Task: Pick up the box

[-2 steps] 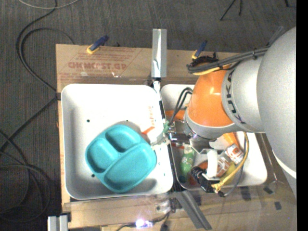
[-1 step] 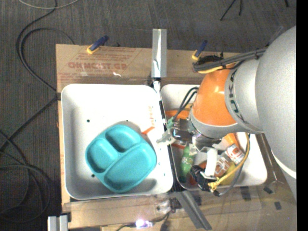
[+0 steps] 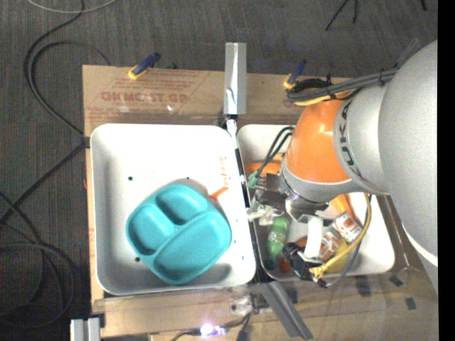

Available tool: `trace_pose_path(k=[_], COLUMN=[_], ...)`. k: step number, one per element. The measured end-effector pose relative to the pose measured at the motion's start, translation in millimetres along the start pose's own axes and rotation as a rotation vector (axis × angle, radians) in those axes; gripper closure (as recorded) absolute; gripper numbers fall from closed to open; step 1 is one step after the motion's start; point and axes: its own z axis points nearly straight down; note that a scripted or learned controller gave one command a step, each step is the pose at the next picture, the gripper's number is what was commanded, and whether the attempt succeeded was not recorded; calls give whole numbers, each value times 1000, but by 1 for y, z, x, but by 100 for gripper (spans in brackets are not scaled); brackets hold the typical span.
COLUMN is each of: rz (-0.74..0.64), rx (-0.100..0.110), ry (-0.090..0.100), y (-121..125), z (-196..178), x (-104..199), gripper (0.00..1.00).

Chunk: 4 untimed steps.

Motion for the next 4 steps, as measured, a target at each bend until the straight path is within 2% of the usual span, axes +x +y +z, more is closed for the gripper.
trace_pose_path(k=[1, 4], rz=[27, 19], rx=[-5, 9], ry=[-1, -15], y=[-6, -5], z=[-44, -66], x=[22, 22], gripper=[100, 100])
